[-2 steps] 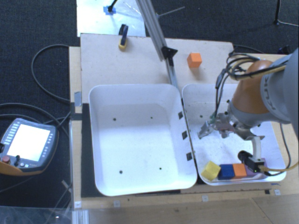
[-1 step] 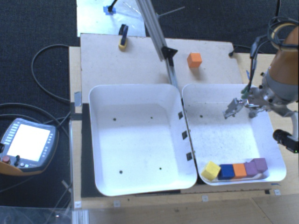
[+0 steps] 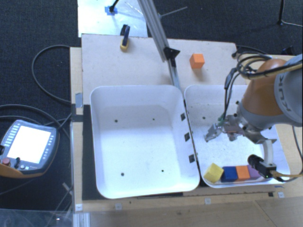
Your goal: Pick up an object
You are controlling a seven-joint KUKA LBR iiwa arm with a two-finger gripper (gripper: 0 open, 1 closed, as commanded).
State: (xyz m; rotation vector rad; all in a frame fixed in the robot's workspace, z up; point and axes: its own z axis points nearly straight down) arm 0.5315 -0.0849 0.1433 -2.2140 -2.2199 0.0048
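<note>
Matte beige bench [image 3: 142, 65], glossy white right bin [image 3: 199, 103], yellow cube [image 3: 213, 172], blue cube [image 3: 230, 174]

You've got two smooth, glossy white plastic bins [image 3: 142, 96]; the bench top [image 3: 142, 60] looks like matt, speckled board; the pole [image 3: 154, 20] is brushed metal.

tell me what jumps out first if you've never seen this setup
The grey and orange arm reaching in from the right, its gripper over the right bin. Next, the row of blocks along that bin's near edge: yellow, blue, orange and purple. A lone orange cube sits on the board behind the bins, and a lit pendant lies at far left.
</note>
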